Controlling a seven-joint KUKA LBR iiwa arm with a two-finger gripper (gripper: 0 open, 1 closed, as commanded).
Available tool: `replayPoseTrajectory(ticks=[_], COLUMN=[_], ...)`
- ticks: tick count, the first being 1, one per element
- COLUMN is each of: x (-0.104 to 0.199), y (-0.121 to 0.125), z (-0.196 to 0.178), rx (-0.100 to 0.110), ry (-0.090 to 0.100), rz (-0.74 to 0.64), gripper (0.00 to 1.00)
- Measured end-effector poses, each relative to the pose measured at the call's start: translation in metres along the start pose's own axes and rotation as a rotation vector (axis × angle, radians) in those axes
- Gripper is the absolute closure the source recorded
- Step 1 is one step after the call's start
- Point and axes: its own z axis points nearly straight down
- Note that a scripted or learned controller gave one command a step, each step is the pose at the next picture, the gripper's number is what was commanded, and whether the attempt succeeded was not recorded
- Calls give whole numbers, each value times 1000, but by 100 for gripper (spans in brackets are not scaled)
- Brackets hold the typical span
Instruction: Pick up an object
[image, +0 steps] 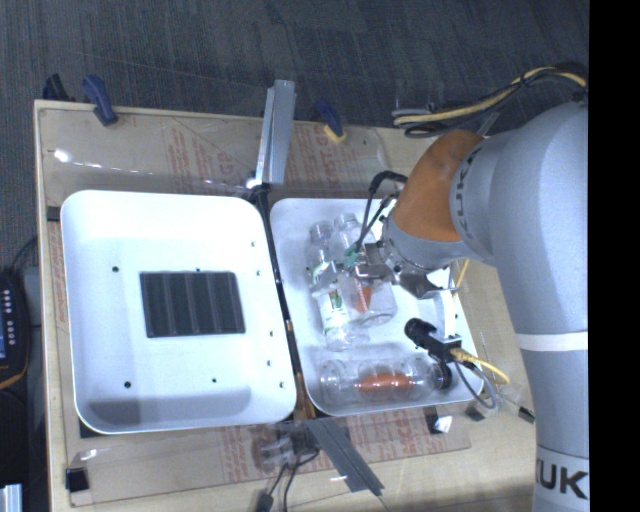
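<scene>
In the camera view, the pincer (362, 272) is reaching down into the right bin (290, 300) among clear plastic bottles (335, 310); I cannot tell its grip state. It is best centring over 1 bottle, away from the wall, descending straight before lifting

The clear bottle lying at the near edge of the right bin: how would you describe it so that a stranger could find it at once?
Start at the right bin, the one under the grey arm. Along its near wall, a clear plastic bottle lies on its side, below the heap of other clear items. Unlike those, it lies lengthwise along the wall and shows an orange-red patch at its middle.
</scene>
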Motion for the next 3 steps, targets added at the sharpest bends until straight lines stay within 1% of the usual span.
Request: replayPoseTrajectory(ticks=[1, 2, 3], x=[36, 28, 66], y=[62, 84, 85], z=[-89, -136, -124], rx=[2, 1, 4], ry=[0, -1, 0], rz=[-6, -300, -293], gripper=[100, 100, 100])
